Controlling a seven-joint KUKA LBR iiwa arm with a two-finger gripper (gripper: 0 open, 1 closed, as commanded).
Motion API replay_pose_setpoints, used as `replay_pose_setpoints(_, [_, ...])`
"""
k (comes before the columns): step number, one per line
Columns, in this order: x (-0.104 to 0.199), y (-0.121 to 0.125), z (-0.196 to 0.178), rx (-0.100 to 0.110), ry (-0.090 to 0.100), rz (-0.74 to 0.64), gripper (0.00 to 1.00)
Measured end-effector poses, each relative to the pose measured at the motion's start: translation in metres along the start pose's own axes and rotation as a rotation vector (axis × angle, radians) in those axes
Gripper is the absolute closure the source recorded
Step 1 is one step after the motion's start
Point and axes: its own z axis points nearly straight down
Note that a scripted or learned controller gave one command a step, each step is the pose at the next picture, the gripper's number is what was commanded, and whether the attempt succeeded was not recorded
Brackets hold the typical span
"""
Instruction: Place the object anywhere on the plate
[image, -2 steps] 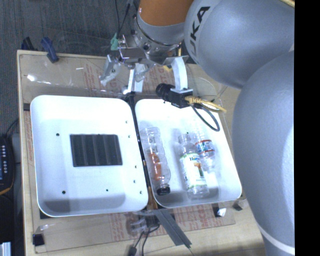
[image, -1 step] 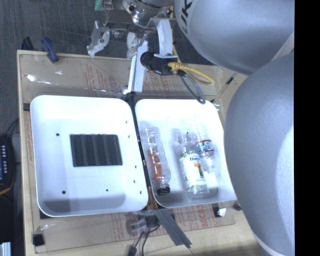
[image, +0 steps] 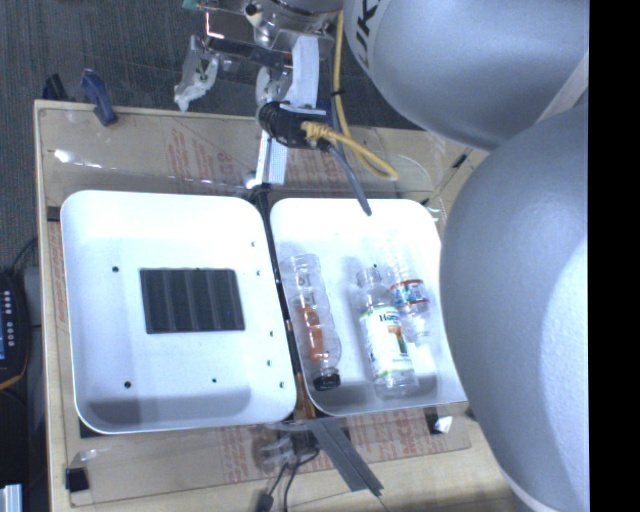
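Judging progress: the task looks not yet begun; nothing lies on the dark ribbed plate (image: 192, 300), which sits in the middle of the left bin (image: 100, 230).
Task's things: three clear plastic bottles lie in the right bin (image: 410, 215), well apart from the plate.
Bottle one: a clear bottle with orange contents (image: 312, 322) lies lengthwise just beside the bin's left wall, dark cap toward the near edge.
Bottle two: a bottle with a green-and-white label (image: 385, 345) lies in the middle of the right bin.
Bottle three: a bottle with a red-and-blue label (image: 410, 295) lies touching the second one, partly behind it.
Left to do: pick up one bottle, carry it across the divide, set it on the plate.
Arm pose: the grey arm (image: 520, 250) bulks large over the right side, above the surface (image: 180, 160).
Pincer (image: 238, 78): raised beyond the far rim of the bins, pinching nothing; its light fingers (image: 195, 82) look spread apart.
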Motion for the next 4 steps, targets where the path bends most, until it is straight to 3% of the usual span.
replay_pose_setpoints(1, [0.022, -0.003, 0.0, -0.002, 0.001, 0.19, 0.0])
replay_pose_setpoints(2, [0.023, -0.003, 0.0, -0.002, 0.002, 0.33, 0.0])
replay_pose_setpoints(3, [0.053, -0.055, 0.163, 0.006, -0.004, 0.213, 0.0])
replay_pose_setpoints(4, [0.045, -0.04, 0.13, 0.002, -0.002, 0.448, 0.0])
